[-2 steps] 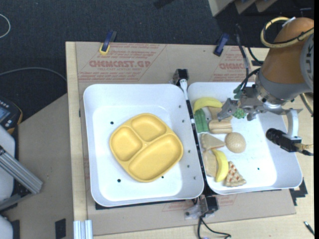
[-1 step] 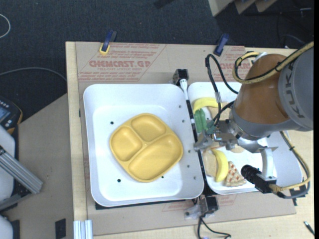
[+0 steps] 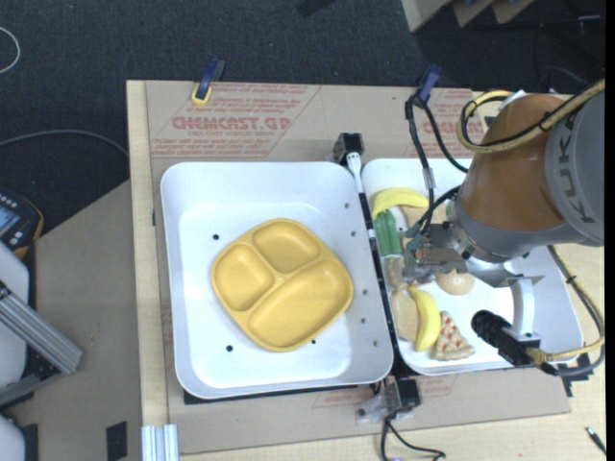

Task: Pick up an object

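Right bin (image 3: 567,327): curved yellow banana (image 3: 428,316) beside pizza slice (image 3: 452,342).

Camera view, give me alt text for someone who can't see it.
A grey and orange robot arm reaches over the right white bin, which holds two bananas, a green item and a pizza slice. The left bin holds a yellow divided plate.

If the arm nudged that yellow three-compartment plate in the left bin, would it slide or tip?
The yellow divided plate lies flat and broad on the left white bin, so it would probably slide, not tip. It looks like smooth, rigid plastic, likely light and slippery to grip.
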